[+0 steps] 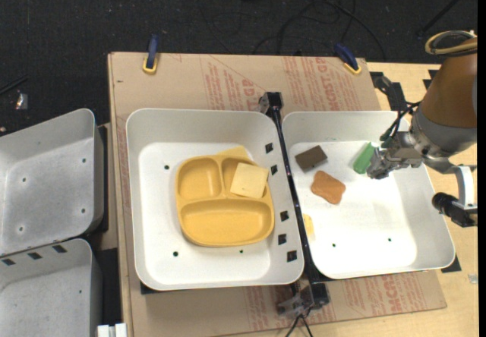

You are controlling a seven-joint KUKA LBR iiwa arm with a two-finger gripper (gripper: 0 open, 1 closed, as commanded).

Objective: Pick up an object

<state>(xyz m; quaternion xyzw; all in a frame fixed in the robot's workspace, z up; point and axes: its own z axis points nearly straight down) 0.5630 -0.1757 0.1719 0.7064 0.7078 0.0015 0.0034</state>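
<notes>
- While the grasp looks not yet made, the step in hand seems to be the approach.
- Left of the black divider strip (287, 176): one yellow compartment tray (220, 210) bearing one pale square block (248, 180).
- Right of it: one dark brown block (310, 157), one orange sponge-like piece (328, 187), one green object (363, 159).
- The gripper (382, 166) sits touching or just beside the green object; whether it grips I cannot tell.
- Next, I judge, closing and lifting.

Green object (363, 158) partly behind end effector (380, 168)
</notes>
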